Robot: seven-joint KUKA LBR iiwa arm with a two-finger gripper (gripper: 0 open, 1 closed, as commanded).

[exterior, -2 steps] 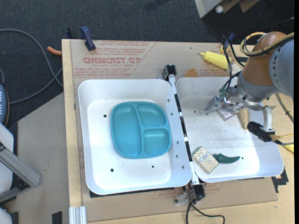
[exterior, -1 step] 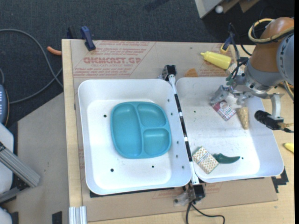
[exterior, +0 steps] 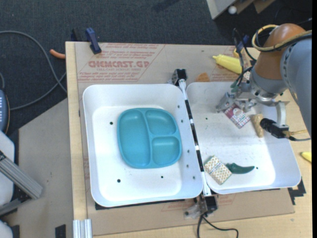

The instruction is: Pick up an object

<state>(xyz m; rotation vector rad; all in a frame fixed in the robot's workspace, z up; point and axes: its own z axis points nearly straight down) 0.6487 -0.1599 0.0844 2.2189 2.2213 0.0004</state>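
The gripper (exterior: 237,104) hangs low at the right bin's (exterior: 277,180) twelve o'clock, over a small pink-patterned packet (exterior: 238,117); its grip cannot be told. The packet looks light, flat and perhaps crinkly, best pinched across its short edges. At six o'clock lie a checkered packet (exterior: 218,170) and a green pepper (exterior: 241,168).
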